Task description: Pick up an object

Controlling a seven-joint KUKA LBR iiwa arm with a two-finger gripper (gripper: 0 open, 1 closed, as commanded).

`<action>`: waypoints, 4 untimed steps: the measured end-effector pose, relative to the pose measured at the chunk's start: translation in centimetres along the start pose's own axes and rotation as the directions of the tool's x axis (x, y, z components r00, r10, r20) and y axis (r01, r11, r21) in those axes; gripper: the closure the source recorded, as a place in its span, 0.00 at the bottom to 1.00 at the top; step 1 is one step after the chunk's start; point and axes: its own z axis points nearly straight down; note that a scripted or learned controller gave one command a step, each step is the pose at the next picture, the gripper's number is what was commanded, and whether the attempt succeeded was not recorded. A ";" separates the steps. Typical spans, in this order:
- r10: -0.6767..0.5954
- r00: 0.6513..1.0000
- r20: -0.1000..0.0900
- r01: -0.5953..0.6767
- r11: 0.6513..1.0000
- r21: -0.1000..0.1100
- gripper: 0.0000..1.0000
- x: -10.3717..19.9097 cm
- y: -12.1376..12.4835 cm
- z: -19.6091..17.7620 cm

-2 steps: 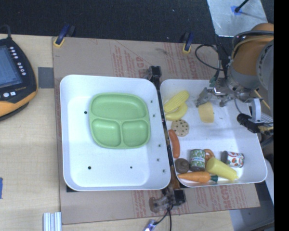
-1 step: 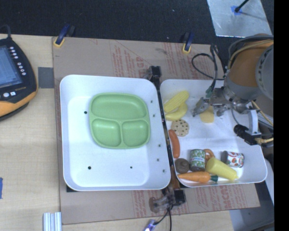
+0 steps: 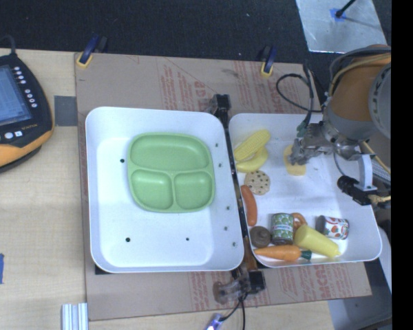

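My gripper hangs low in the right bin, near its far side. It is directly over a small yellow block and seems to touch the block's top. Elsewhere in this bin lie two yellow corn-like pieces, a speckled cookie, an orange sausage, a green can, a carrot, a yellow bottle and a red and white can.
The left bin holds a green divided plate. A control pendant lies on the bench at the far left. The arm's grey and orange body and its cables overhang the right bin's far right corner.
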 end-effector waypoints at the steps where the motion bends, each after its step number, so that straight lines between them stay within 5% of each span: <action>1: 0.000 1.000 0.000 0.000 1.000 0.000 0.00 0.0 0.0 0.0; 2: -0.001 1.000 0.001 0.001 1.000 0.001 1.00 -0.1 0.0 -1.0; 3: -0.001 1.000 0.001 0.001 1.000 0.001 0.00 -0.1 0.0 -1.0; 4: -0.001 1.000 0.000 0.001 1.000 -0.004 0.00 -0.6 0.8 1.0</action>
